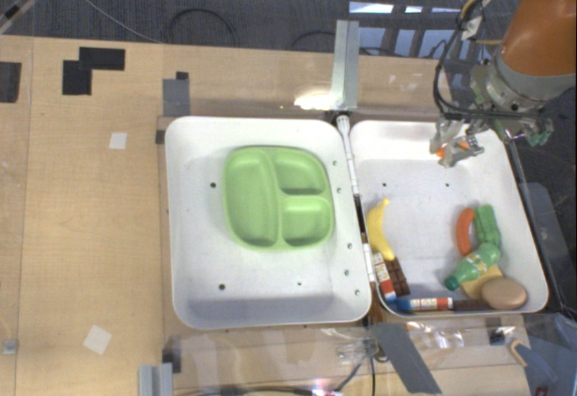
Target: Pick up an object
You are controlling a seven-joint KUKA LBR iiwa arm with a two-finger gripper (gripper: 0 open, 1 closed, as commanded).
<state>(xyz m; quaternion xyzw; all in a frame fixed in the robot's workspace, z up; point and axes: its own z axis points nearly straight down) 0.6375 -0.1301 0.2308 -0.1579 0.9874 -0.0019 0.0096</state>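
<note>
Approach step, nothing yet picked. Gripper [458, 147] poised over the upper part of the right bin [415, 205], at about one o'clock of that bin's floor, beneath the grey arm [532, 42] with its orange band; small, orange-tipped, and too blurred to tell whether spread or closed. Nothing visible between the tips.

Candidate objects clustered along the right bin's lower half, well apart from the gripper. Yellow banana [380, 229], smooth and curved, at nine o'clock against the left wall. Below it, a small dark-and-red packet [389, 275], boxy. At six o'clock, a slim marker [431, 302], cylindrical, lying flat along the lower wall. At four to five o'clock, an orange carrot-like piece [464, 230] just beside a green vegetable shape [487, 225]; a green bottle-like toy [471, 266], glossy plastic; a brown rounded lump [504, 294], matte, bun-shaped.

Left bin [189, 205]: a pale green divided plate [275, 197], three compartments, rounded corners, smooth plastic.

Next move, as judged: travel toward five or six o'clock, descent over one piece standing clear of its neighbours. Banana probably easiest: isolated, narrow across. Right-hand cluster tightly packed, likely to crowd the approach.
</note>
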